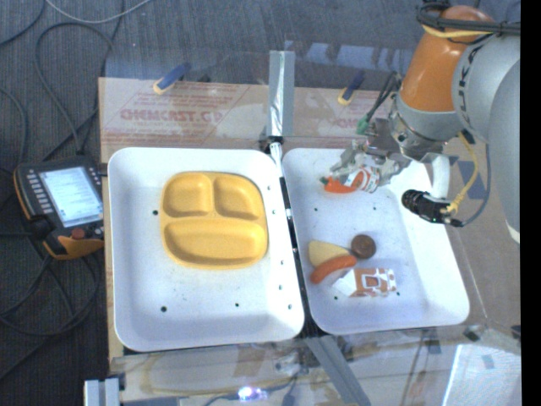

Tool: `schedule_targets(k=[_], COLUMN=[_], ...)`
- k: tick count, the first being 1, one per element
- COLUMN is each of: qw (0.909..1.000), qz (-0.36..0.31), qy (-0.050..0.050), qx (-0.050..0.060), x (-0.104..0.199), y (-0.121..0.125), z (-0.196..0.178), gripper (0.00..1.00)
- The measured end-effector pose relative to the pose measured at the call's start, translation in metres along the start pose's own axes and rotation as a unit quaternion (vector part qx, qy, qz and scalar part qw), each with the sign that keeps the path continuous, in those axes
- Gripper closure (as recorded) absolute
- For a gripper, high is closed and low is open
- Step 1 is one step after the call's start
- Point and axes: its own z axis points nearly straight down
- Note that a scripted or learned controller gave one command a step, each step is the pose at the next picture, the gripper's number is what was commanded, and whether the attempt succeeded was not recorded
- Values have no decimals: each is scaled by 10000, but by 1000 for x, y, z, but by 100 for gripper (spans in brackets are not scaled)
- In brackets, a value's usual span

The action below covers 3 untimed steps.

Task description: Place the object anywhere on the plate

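Looks light and stiff, the carrot (pixel 341 187) upper right, best pinched mid-length; gripper (pixel 369 164) state unclear.

A yellow plate (pixel 215 219) with three compartments, two small ones on its far side and one long one on its near side, lay flat in the left bin, slightly toward the far side. A white and orange carton (pixel 362 178) with an orange carrot-like piece (pixel 339 188) touching its left side sat at the far end of the right bin, tilted, directly under the tool (pixel 373 164).
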Motion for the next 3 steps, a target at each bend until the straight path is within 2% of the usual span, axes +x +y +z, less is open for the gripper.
schedule_targets(k=[1,2,3], qw=[9850,9711,9711], qz=[-1726,-2385,-2385], qy=[13,7,9], qx=[-2,-1,-1], x=[89,144,144], y=[7,-5,-5], z=[34,34,34], gripper=[100,100,0])
